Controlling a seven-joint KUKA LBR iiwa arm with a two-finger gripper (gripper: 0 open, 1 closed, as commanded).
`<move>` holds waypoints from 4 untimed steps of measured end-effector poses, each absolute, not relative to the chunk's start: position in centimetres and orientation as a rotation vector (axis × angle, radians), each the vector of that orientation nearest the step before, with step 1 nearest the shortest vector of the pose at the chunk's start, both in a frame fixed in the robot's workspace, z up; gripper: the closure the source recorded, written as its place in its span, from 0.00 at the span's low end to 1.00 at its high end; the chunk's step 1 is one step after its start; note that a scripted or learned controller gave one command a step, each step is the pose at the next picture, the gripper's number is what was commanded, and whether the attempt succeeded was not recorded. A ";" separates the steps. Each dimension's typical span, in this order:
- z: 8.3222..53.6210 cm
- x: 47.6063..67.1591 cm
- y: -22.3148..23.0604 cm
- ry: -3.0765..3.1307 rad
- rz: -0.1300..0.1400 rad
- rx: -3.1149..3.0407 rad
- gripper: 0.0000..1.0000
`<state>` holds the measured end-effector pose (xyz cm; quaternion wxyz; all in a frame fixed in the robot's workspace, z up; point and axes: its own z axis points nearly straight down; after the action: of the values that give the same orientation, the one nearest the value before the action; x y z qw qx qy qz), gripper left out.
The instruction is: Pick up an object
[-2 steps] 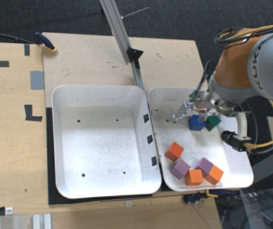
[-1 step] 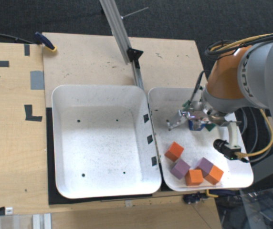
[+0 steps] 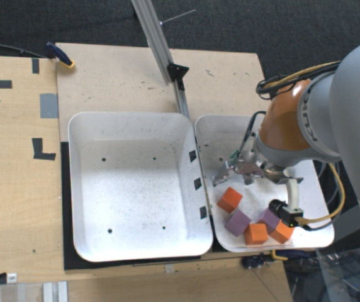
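Camera view shows me five small foam-like cubes in the right white plastic bin [image 3: 312, 197]. Nearest sit two orange cubes, one [image 3: 256, 233] and another [image 3: 282, 232], then two purple cubes [image 3: 236, 221] and [image 3: 269, 218]. Farther back lies a lone orange cube [image 3: 230, 199], my likeliest target. It sits just beside and slightly nearer than the end effector [image 3: 231, 168], which hovers over the bin floor. I cannot tell how the end effector stands. The left white bin [image 3: 79, 131] lies beyond reach for now.
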<state>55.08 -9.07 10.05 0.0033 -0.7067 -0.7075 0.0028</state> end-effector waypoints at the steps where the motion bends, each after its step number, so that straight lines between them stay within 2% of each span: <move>1: 11.3 55.2 -9.0 -2.222 0.004 -2.215 1.00; 4: 25.9 56.3 -9.1 -2.225 -0.004 -2.222 1.00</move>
<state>56.34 -9.10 25.91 -0.0017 -0.7066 -0.7076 -0.0011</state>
